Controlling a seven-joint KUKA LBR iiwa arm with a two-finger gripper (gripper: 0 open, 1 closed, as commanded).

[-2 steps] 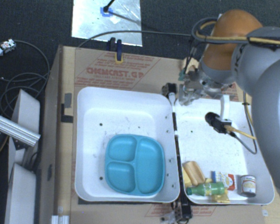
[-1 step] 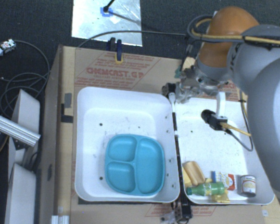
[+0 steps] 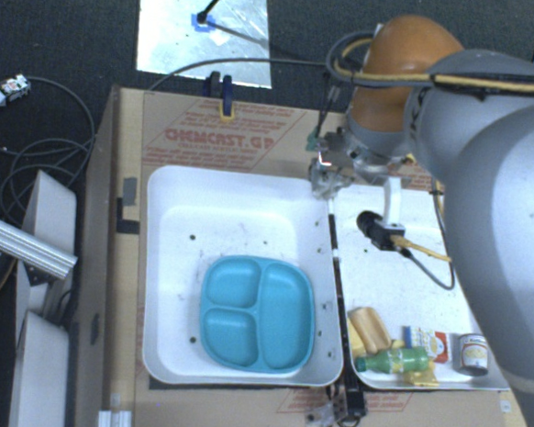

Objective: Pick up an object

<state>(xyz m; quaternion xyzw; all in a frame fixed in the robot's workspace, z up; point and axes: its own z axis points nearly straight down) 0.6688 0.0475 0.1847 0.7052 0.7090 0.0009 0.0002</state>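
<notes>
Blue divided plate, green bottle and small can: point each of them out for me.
blue divided plate [image 3: 257,313], camera view, on its centre ridge.
green bottle [image 3: 393,360], camera view, on its body.
small can [image 3: 472,353], camera view, on its side.

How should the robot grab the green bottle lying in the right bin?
Probably across its fat middle, coming straight down from above. The green bottle lies on its side near the front wall of the right bin, so its round body faces up. A tan roll crowds one side and a small can sits nearby, so the hand would likely fit best spanning the bottle's narrow width.
</notes>
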